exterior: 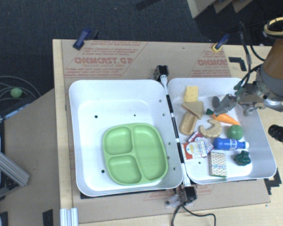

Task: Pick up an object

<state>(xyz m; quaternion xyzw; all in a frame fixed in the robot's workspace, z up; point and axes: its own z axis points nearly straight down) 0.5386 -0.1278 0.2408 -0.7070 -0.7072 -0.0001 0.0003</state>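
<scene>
A glossy, green three-compartment plate (134,153) with rounded corners is lying in the left white bin (85,107), a smooth, shallow plastic tray sitting on a tan board printed with red lettering (104,58). The right bin (264,149) is holding a crowd of small toy items: a pale yellow cheese block (191,93), a tan bread slice (194,108), a beige rounded roll (187,123), an orange carrot (226,118), a green ball (235,132), a blue bottle with a white cap (230,144), a dark green lump (242,158), a patterned card box (218,164) and a red-and-white packet (198,147).

The arm is reaching in from the right, and its gripper (225,103) is hovering over the upper part of the right bin, just above the carrot. Whether it is released or clenched cannot be told, as the grey metal is blending into one mass, and nothing can be made out in its grip.

The arm's upper section is being cut off by the picture's edge. A pale, curled object (208,128) beside the roll is proving too small to identify.
</scene>
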